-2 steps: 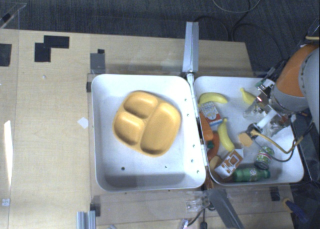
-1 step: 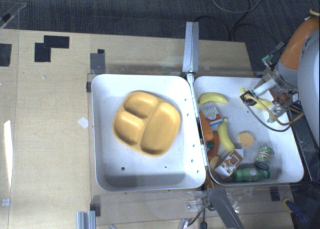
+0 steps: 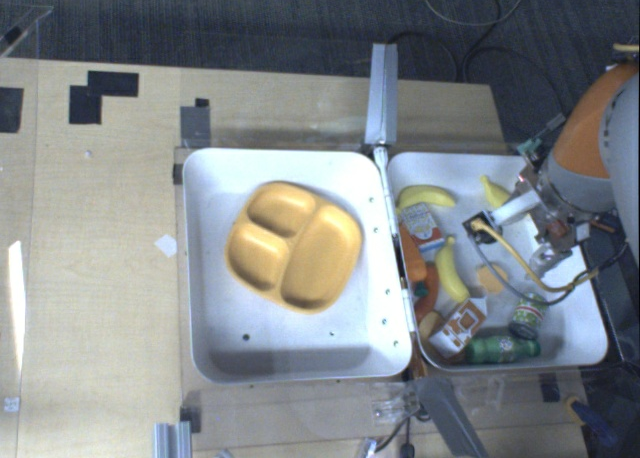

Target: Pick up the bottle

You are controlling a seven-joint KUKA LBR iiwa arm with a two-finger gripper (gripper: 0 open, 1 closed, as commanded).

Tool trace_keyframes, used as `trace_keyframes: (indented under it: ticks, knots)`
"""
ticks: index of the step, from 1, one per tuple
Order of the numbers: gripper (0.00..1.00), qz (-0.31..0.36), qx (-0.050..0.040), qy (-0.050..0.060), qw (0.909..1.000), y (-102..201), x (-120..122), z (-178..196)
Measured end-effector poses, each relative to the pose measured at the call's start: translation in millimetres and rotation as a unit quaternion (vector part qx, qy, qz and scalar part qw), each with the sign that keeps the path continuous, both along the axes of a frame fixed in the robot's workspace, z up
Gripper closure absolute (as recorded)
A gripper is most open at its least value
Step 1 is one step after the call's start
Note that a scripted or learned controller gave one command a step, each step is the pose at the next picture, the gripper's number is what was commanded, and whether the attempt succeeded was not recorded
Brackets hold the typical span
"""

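A: What does the overhead camera view show on the bench?

B: Two shallow white bins sit side by side on a pale wooden bench. The left bin [image 3: 200,276] holds a yellow three-compartment tray [image 3: 295,244], lying near its middle.

A: And the right bin [image 3: 590,341]?

B: It is crowded. A green bottle [image 3: 502,348] lies on its side near the front edge, just beside a small brown carton [image 3: 462,324]. A banana [image 3: 426,195] lies at the back, a second banana [image 3: 451,269] lies near the middle, and a red and white carton [image 3: 423,225] sits between them, by the left wall.

A: Where is the arm?

B: The grey arm [image 3: 600,151], with its orange band, reaches in from the right. Its gripper [image 3: 545,246] hangs over the right bin's middle, apart from the bottle, which lies nearer the front.

A: Is the gripper grasping anything?

B: I cannot tell how its jaws stand; cables and wrist hardware clutter that area. The bottle lies in the bin.
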State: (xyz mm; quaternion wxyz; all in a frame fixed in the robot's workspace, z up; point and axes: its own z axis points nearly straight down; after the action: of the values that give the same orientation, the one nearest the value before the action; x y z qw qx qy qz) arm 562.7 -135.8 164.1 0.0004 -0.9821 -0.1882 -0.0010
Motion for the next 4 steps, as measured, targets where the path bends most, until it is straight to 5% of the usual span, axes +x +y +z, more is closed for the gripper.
trace_keyframes:
  ticks: [1, 2, 3, 4]
  knots:
    - [0.0, 0.012, 0.0, 0.001, 0.9999, -23, -3, -63]
    - [0.0, -0.037, -0.0004, -0.001, 0.9993, -33, -42, 5]
    - [0.0, -0.036, -0.0003, -0.004, 0.9993, 10, -45, -75]
    - [0.0, 0.015, -0.0008, -0.003, 0.9999, 17, 42, -77]
